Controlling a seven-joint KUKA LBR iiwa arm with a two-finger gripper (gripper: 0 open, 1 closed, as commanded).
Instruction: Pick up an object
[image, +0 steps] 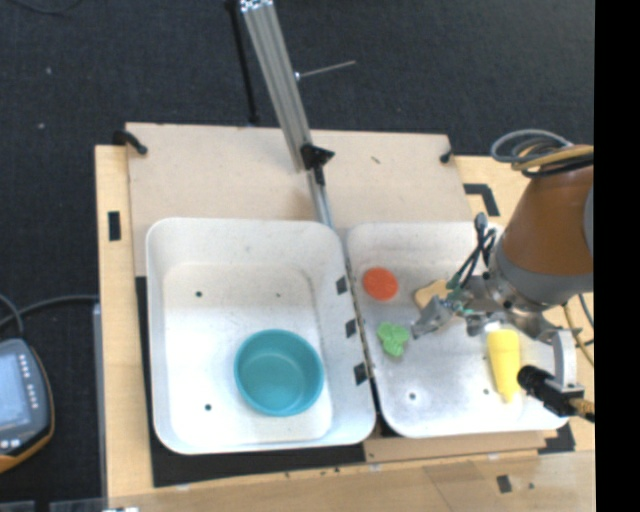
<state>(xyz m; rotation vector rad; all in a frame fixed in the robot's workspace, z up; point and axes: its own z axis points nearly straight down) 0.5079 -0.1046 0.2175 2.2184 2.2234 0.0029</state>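
Two shallow white bins are sitting side by side on a pale tabletop, seen from above at a slant. Nearest the viewer, in the left bin, a teal bowl is resting upright and alone toward the front edge, well apart from the arm.

In the right bin, a yellow object is lying near the front right, just beside the arm's wrist hardware. A little further back, a small green object is lying close to the divider between the bins. The gripper is hanging low over the bin floor just to the right of it, reaching in from the right. Whether its fingers are apart or together cannot be told from this angle, and nothing is visibly between them.

Further back, an orange round object is sitting near the divider, and a tan piece is lying just beside the gripper.

Judging by where it is pointing, the gripper is probably lining up on the green object, the nearest loose thing. Nothing appears lifted yet.

Beyond the bins, a grey metal pole is rising from the tabletop.
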